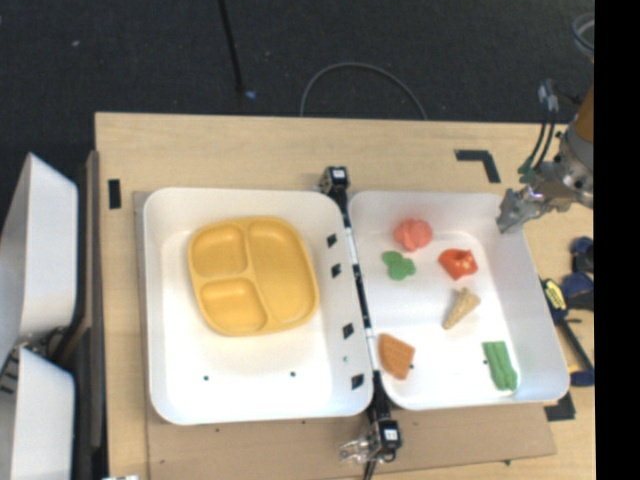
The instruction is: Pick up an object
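The right bin holds several small toy foods: a pink round piece, a green leafy piece, a red pepper-like piece, a tan wedge, an orange slice and a green bar. My gripper hangs at the bin's far right corner, above the rim and apart from every piece. Nothing shows between its tips.
The left bin carries a yellow divided plate. A black divider with clips runs between the bins. Blue and yellow clamps sit off the right bin's edge. White boxes stand at the left.
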You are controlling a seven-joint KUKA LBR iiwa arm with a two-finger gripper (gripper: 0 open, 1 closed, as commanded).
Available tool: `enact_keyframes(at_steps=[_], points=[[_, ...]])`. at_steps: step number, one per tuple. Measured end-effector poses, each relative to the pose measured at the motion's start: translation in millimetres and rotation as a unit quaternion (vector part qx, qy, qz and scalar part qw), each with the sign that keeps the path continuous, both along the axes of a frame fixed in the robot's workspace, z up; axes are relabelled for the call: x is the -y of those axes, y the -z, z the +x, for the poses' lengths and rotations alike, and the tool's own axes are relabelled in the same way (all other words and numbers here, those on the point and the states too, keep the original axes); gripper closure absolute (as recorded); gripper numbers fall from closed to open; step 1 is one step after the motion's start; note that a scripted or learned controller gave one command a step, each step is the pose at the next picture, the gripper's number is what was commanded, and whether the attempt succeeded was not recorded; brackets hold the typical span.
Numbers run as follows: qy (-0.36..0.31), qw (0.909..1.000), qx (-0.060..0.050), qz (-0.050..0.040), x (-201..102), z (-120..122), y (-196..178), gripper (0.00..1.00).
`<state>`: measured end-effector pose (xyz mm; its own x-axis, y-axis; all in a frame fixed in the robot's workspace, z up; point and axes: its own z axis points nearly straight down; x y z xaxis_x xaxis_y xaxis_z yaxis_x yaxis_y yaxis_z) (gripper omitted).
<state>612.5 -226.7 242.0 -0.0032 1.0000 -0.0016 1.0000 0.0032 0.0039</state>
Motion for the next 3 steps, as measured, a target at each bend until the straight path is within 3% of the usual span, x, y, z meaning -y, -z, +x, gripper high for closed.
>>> enact_keyframes(at_steps=[3], points=[[-0.002,1.0000,-0.002,0.0012,-171.8,-41.8,11.4,1.00]])
